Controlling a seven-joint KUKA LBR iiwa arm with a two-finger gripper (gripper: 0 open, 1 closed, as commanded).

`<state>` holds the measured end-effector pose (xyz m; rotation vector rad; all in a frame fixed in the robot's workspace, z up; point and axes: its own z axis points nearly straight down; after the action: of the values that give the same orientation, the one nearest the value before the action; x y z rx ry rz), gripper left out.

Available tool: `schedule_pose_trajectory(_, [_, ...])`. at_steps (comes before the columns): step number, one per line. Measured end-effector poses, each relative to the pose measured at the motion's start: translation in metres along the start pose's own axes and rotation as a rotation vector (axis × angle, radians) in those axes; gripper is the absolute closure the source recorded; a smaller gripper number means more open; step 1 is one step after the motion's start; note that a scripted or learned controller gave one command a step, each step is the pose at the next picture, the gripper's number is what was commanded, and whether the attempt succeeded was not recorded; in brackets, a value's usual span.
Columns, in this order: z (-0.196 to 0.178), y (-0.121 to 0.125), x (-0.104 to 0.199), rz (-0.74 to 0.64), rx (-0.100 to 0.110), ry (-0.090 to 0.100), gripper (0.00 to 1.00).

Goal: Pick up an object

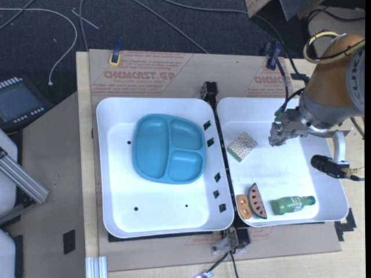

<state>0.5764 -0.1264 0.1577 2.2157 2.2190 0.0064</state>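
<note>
My end effector [279, 133] hangs over the right bin [324, 214], and I cannot tell how it is set. The sponge [242, 146] lies just to its left on the bin floor, tilted diagonally; I judge it the closest target.

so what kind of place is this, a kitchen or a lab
Most likely a robotics lab, not a kitchen: a robot arm reaches over two white bins clamped to a cardboard-covered bench, loose cables run across the floor, and the bottle looks like a toy.
</note>
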Motion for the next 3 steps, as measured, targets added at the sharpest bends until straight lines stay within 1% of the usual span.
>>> schedule_pose_trajectory(1, [-0.045,0.005,-0.005,0.001,0.001,0.000,1.00])
schedule_pose_trajectory(2, [-0.071,0.007,-0.005,0.001,0.002,0.001,1.00])
schedule_pose_trajectory(3, [-0.081,0.012,0.052,-0.005,0.004,0.003,1.00])
